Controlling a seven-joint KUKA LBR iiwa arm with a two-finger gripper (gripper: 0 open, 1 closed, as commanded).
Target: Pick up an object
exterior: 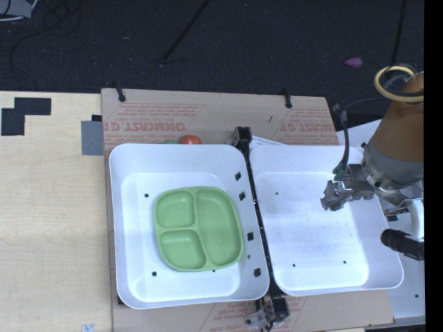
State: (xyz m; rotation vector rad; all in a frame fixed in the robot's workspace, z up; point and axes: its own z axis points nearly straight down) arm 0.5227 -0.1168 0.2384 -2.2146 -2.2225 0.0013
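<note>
A light green divided plate [198, 228] with three compartments lies flat in the left bin [131, 185]. My gripper [333, 200] hangs over the right side of the right bin [304, 282], well away from the plate. Its dark metal end is small and seen from above. Nothing shows between the fingers. The white floor of the right bin beneath the gripper is bare.
A small red and green object [185, 140] sits just behind the left bin's far rim on the cardboard sheet [194, 116]. A black divider bar [252, 213] runs between the two bins. The arm's grey body and orange band [405, 126] stand at the right edge.
</note>
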